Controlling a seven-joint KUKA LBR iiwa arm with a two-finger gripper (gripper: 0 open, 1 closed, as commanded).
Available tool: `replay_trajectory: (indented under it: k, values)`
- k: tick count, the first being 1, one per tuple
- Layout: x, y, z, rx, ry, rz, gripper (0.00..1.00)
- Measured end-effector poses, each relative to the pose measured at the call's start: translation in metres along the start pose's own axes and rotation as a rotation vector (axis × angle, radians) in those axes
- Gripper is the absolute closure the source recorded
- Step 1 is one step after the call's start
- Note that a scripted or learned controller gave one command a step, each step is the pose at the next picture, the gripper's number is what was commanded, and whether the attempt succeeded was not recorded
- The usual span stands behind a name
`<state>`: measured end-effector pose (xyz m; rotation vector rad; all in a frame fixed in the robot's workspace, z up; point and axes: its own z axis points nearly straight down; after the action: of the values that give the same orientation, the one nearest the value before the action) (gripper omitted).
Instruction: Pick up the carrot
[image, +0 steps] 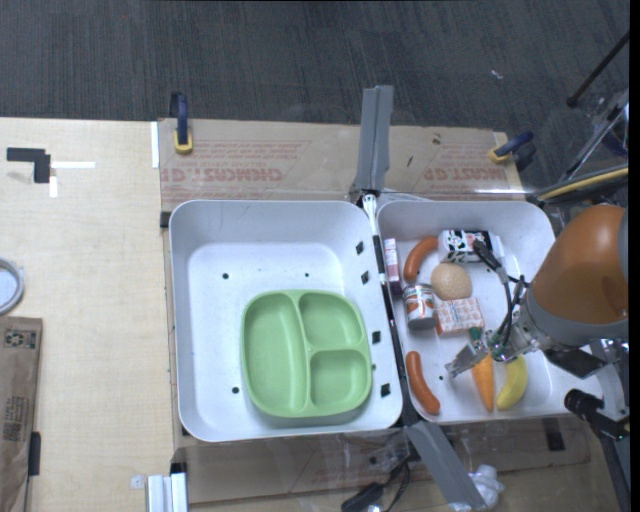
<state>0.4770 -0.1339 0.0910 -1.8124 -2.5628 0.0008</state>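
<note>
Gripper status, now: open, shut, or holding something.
Gripper: cannot be told; it sits low in the right bin, right at the carrot's upper end.

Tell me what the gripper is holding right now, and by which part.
Cannot be told. The gripper sits right at the top end of the carrot, beside the banana, but the view does not show the carrot between its fingers.
</note>
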Motion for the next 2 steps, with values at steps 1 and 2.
replay_trajectory:
  k: [1, 2]
  values:
    - [-0.001, 0.0, -0.009, -0.001, 0.0, 0.004, 1.0]
    - [0.076, 0.059, -0.1, -0.001, -0.002, 0.231, 1.0]
